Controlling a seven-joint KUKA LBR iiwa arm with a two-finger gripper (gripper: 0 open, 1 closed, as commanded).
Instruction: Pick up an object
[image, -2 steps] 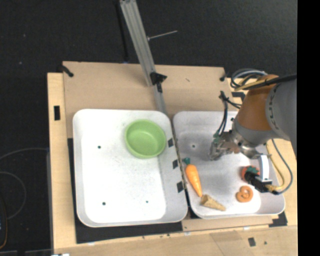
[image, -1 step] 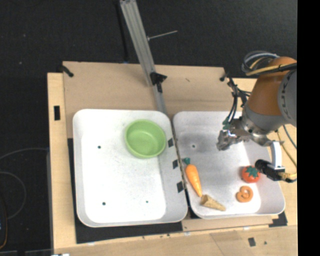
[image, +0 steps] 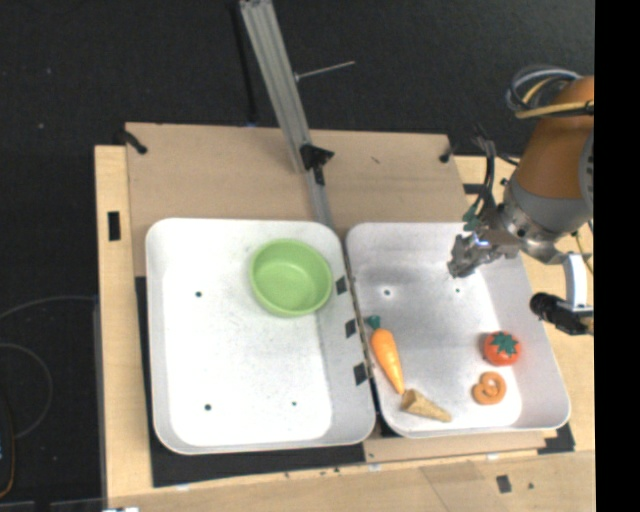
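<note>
The right bin (image: 430, 250) holds an orange carrot (image: 386, 358) with a green top along its left wall, a tan cone-shaped piece (image: 426, 405) near the front, a red tomato (image: 501, 347) and a small orange pretzel-like ring (image: 489, 388) at the right. My gripper (image: 462, 260) hangs over the bin's back right part, pointing down, well apart from all of these; nothing shows between its fingers. The left bin (image: 200, 400) carries a green bowl (image: 291, 278) at its back right.
A grey metal pole (image: 285, 100) slants from the top of the view down to the gap between the bins. The bins rest on a tan board (image: 240, 170). Black clips (image: 356, 325) sit along the divide between the bins.
</note>
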